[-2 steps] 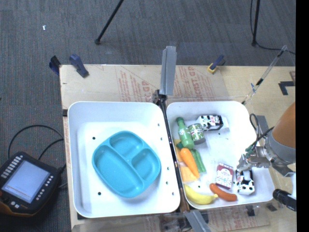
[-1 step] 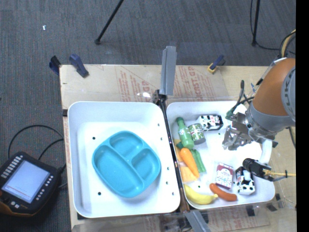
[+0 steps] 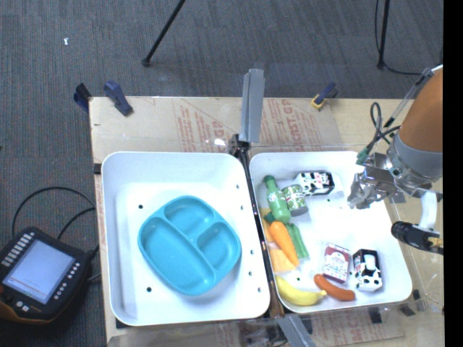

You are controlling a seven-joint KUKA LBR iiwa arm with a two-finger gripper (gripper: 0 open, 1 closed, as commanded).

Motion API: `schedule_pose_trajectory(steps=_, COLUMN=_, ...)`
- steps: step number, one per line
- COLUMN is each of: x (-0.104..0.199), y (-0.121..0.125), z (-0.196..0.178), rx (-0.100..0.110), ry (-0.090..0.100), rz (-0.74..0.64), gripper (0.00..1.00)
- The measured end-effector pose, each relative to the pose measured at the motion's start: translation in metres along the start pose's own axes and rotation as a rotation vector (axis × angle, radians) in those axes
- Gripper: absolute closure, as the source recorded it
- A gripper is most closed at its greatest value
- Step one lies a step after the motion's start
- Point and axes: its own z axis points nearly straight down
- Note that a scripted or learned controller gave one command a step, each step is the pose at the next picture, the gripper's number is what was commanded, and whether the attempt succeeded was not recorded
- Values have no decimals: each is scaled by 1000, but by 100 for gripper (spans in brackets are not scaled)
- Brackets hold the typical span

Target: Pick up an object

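While the gripper [image 3: 367, 194] hangs over the right bin [image 3: 402, 257] at about 2 o'clock of that bin, nothing is seen between its fingers, and whether they stand apart or together I cannot tell: the metal parts blur into one grey cluster.

Arm [image 3: 423, 129] enters from 3 o'clock, orange band uppermost.

Contents, right bin:
- green bottle [image 3: 275, 197] at 10 o'clock, along the left wall, with a small labelled can [image 3: 294, 196] touching it.
- cow-print carton [image 3: 315, 183] at 12 o'clock, just left of the gripper; nearest candidate.
- carrot [image 3: 283, 241] and a green vegetable [image 3: 298, 241] side by side at 8 o'clock.
- banana [image 3: 299, 293] at 6 o'clock, sausage [image 3: 334, 288] just beside it.
- red-and-white box [image 3: 335, 262] and a second cow-print carton [image 3: 367, 270] at 5 o'clock, near each other.

Left bin [image 3: 116, 186]: blue divided plate [image 3: 189, 244], roughly central.

Step in hand, as I judge it: approach or positioning above the bin; no grasp made. The bin floor directly under the gripper looks bare.

Next move calls for a shift toward 9 o'clock onto the cow-print carton, or toward 6 o'clock to the box pair, then a descent with fingers straddling one item only. The crowded left column risks a double contact.
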Motion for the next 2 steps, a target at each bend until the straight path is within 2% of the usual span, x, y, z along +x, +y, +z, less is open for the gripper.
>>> schedule_pose_trajectory(steps=1, x=7, y=0, z=6, rx=2, ry=0, rz=222, gripper=100)
schedule_pose_trajectory(steps=2, x=4, y=-12, z=-7, rx=3, ry=-1, rz=617, gripper=100)
